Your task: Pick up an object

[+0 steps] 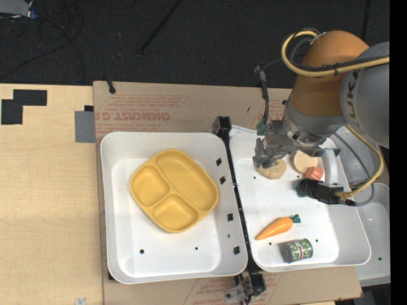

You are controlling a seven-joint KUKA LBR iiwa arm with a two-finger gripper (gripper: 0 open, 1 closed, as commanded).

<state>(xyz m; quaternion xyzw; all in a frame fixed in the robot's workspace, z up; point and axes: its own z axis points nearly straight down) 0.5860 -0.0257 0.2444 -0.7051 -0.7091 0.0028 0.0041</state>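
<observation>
We see a pale tan, rounded, flattish cookie-like piece (275,169) lying at the far end of the right shallow white bin (356,246). The dark two-finger gripper (272,152) stands directly over it, its fingers seemingly straddling the piece's top edge, though we cannot tell whether they pinch it or how they stand. Nearer us lie an orange plastic carrot (276,227) and a small green can (297,250).

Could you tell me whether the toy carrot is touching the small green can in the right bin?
Apart. The camera view shows white bin floor between the carrot and the green can below it.
</observation>
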